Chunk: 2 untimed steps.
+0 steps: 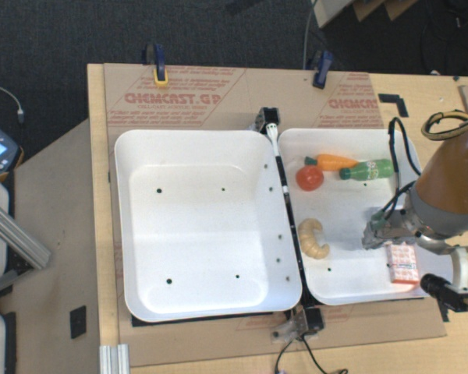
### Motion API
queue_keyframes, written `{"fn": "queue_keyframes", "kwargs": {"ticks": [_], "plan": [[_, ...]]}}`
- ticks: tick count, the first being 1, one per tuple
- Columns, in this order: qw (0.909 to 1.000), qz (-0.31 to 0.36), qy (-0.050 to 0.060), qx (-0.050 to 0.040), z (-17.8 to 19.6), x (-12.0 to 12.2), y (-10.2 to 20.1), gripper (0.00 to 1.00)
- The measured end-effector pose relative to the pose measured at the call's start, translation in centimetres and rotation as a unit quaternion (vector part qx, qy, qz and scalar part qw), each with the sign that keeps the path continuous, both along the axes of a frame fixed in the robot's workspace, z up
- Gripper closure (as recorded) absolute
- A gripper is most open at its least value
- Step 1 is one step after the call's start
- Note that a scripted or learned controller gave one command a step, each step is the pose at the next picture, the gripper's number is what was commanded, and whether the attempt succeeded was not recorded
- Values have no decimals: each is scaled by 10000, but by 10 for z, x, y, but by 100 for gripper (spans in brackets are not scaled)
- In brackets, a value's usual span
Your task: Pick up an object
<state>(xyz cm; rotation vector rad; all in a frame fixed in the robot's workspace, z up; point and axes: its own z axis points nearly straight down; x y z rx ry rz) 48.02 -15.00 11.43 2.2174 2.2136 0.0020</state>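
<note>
While reaching in from the right, hangs low over the right white bin [335, 287] with the grey arm [444, 197] and its orange band. Jaws down near the right part of that bin's floor, between the beige croissant-shaped piece [315, 238] and the pink and white box [403, 263]. Close to the upper left corner of the box, well apart from the croissant-shaped piece. Cannot tell whether the jaws are open or closed, because too small and dark against the wrist. Cannot make out anything between them either.

Five possible things to pick, all lying in the right bin. At the far side: an orange carrot [337, 161], and just beside it on the right a green bottle [366, 170] lying on its side. Just below the carrot's left end, a red tomato-like ball [310, 178], seemingly touching it. Nearer the camera, by the left wall, the croissant-shaped piece, curved. At the near right corner, the box, lying flat, partly under the wrist.

To the left, the second white bin [140, 209], side by side with the first and joined to it along a black strip [281, 185]. Under both, a brown surface [179, 92] with red print. Two blue clamps [157, 57] on its far edge. A black cable [393, 142] looping from the arm over the right bin's far right corner.
</note>
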Motion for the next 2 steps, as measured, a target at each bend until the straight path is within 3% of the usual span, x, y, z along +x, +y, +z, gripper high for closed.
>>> {"fn": "queue_keyframes", "kwargs": {"ticks": [2], "plan": [[10000,-4,-21,-13,20,1,-1,100]]}}
